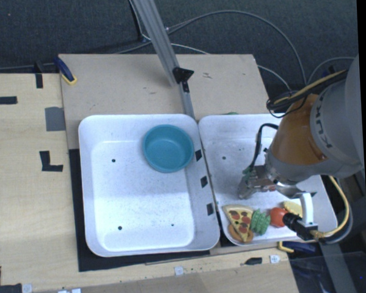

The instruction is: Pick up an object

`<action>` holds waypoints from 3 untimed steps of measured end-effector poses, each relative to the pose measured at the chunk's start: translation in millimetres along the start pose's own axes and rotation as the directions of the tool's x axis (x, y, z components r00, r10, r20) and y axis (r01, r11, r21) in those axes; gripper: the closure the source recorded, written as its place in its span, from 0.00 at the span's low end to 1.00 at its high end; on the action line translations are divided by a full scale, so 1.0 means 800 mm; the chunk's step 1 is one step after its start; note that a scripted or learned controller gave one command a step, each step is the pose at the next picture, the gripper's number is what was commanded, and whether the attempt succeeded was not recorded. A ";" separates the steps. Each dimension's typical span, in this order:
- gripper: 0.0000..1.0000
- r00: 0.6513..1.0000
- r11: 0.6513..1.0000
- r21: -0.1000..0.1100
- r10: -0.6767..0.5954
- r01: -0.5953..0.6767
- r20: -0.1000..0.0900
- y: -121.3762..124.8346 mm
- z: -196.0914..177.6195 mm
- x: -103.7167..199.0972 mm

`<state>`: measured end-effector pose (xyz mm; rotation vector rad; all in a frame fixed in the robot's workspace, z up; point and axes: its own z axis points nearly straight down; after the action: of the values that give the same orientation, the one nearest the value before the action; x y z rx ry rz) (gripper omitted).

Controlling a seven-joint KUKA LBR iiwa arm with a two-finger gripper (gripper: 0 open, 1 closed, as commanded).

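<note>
where lowered into right bin (231, 140): gripper (251, 187), jaw state not discernible, above pizza slice (238, 221), green toy (259, 221) and tomato (278, 216). blue bowl (168, 148) in left bin (106, 196)

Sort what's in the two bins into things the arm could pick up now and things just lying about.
For the job:
gripper, low in the right bin
pizza slice toy
green toy
red toy
yellow toy

Lying about:
blue bowl in the left bin
</note>
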<state>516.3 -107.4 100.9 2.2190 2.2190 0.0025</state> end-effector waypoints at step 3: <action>1.00 1.000 1.000 -0.001 -0.001 0.001 -0.001 -0.013 -0.191 -0.005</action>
<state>505.7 -111.2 253.9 2.2184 2.2196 0.0046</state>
